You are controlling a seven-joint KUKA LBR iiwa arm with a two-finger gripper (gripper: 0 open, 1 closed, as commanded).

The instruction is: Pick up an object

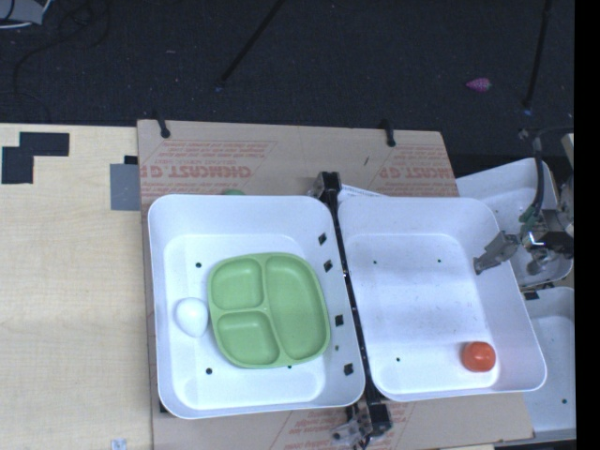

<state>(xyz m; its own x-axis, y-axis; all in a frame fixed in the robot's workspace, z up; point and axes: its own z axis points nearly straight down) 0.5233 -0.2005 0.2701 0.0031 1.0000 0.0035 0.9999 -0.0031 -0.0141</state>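
My gripper (495, 251) hangs at the right rim of the right bin (412, 270), its grey fingers reaching in over the wall with nothing between them; whether they stand wide or narrow, I cannot tell from this angle. The pick is not yet made. Nearest to me is a small orange-red ball (479, 356), resting on the floor of that right bin near its front right corner, apart from my fingertips and well below them in the view. In the left bin (178, 223) lie a green divided plate (268, 309) and, touching its left edge or just beside it, a small white ball (192, 316). By my judgement, everything is left to do: drop to an object, close on it, lift. The two white bins sit side by side on a brown cardboard sheet (281, 162) over a pale wooden bench (66, 279); behind it, dark carpet (328, 45) with cables trailing across
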